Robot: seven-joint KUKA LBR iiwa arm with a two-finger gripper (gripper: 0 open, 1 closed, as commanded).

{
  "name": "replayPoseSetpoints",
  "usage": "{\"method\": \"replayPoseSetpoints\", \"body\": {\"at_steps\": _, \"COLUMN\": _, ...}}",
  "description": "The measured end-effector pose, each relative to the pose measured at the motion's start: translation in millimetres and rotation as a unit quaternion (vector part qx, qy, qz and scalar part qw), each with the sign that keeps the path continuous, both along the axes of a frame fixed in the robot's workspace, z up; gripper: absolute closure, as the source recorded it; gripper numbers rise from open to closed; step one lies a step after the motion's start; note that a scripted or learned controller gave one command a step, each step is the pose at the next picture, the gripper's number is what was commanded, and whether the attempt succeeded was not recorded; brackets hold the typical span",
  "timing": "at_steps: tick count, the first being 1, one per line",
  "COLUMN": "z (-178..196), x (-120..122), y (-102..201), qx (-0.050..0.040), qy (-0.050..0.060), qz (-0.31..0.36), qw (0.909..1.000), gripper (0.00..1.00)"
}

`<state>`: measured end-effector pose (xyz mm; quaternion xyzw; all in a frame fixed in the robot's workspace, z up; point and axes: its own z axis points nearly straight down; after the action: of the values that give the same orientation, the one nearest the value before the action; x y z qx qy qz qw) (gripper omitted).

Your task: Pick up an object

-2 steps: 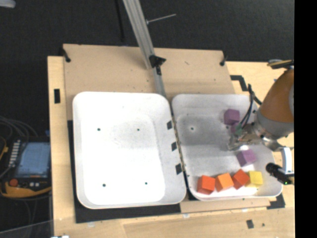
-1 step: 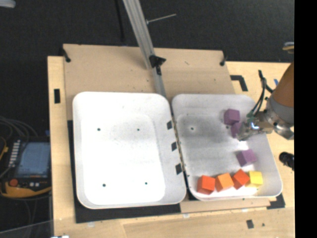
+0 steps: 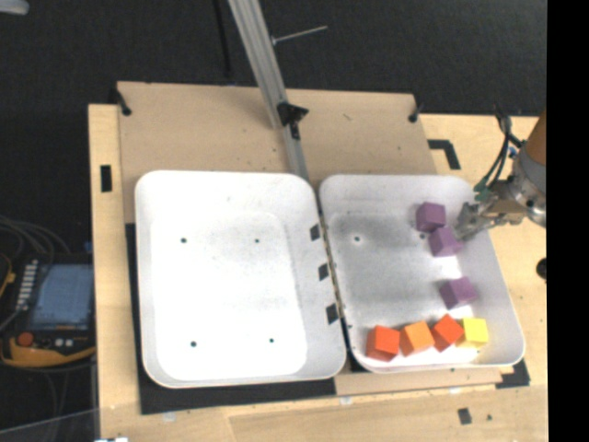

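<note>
Near row: along the near wall of the right bin (image 3: 342,247), an orange-red block (image 3: 383,342), an orange block (image 3: 417,337), a red-orange block (image 3: 448,331) and a yellow block (image 3: 475,330) are set side by side, some touching.
Mid bin: a purple block (image 3: 457,292) is seen alone, apart from the row.
Far cluster: two purple blocks, the nearer one (image 3: 444,241) and the farther one (image 3: 430,215), are found close together; the gripper (image 3: 469,221) is placed just beside the nearer one, on its right.
Left bin (image 3: 147,247): nothing is carried in it.
Step advice: the nearer purple block is judged the likely target; the fingers should be centred over it and lowered squarely, so the farther block is not nudged.
Gripper state: it cannot be told; the tips are blurred.
Cut off: the arm is cropped at the right, and contact with the block cannot be confirmed.
</note>
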<state>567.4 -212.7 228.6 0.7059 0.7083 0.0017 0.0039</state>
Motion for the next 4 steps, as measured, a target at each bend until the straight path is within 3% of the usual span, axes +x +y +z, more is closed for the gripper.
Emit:
{"method": "replayPoseSetpoints", "body": {"at_steps": 1, "z": 58.5, "x": -4.0, "y": 6.3, "qx": 0.0, "qy": 0.0, "qz": 0.001, "qw": 1.0, "gripper": 1.0}}
{"method": "replayPoseSetpoints", "body": {"at_steps": 4, "z": 48.9, "x": -14.8, "y": 169.8, "qx": 0.0021, "qy": 0.003, "qz": 0.002, "qw": 1.0, "gripper": 1.0}}
